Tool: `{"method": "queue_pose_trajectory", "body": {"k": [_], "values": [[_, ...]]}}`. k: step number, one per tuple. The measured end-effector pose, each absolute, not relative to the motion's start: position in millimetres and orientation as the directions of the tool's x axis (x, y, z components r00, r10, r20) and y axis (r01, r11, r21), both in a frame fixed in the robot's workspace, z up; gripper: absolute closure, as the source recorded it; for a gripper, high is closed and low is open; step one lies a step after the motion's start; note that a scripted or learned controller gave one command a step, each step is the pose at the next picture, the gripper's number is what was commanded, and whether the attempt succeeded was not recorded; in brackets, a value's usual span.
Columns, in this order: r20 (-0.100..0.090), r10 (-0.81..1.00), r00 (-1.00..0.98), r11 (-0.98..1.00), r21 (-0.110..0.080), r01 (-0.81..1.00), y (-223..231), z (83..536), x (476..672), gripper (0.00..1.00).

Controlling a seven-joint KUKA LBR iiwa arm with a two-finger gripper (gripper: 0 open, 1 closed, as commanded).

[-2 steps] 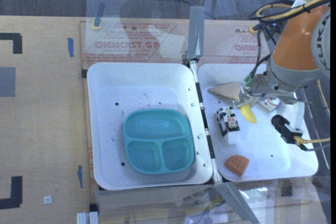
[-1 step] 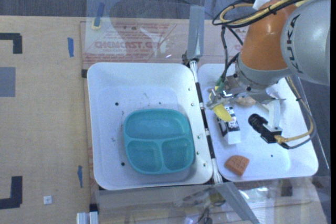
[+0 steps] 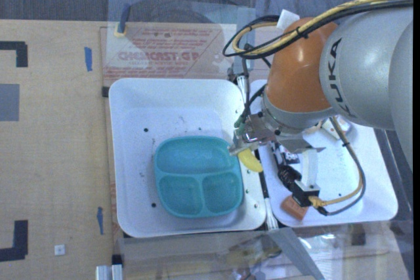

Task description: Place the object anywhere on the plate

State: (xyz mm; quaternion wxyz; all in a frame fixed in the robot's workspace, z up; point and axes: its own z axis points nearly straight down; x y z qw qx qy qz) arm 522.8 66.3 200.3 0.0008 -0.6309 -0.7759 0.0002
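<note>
Left white bin [image 3: 131,115]: smooth, shallow, rounded corners. Teal three-compartment plastic plate [image 3: 197,175] at its 5 o'clock. Gripper [image 3: 244,141] at plate's 2 o'clock rim, fingers clenched on small yellow curved object [image 3: 250,161], which is just off the plate.

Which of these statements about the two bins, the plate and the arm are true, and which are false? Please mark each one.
1. The teal divided plate lies in the left bin. True.
2. The plate has three compartments. True.
3. A yellow object lies in the middle of the plate. False: it is below the gripper, at the plate's right edge, near the wall between the bins.
4. The band above the wrist is blue. False: it is orange.
5. A small orange-brown object lies in the right bin. True.
</note>
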Motion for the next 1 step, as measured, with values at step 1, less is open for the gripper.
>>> {"method": "queue_pose_trajectory", "body": {"k": [1], "values": [[0.001,0.979,-0.203,0.203,-0.001,0.979,66.0,200.4,522.9,0.00]]}}
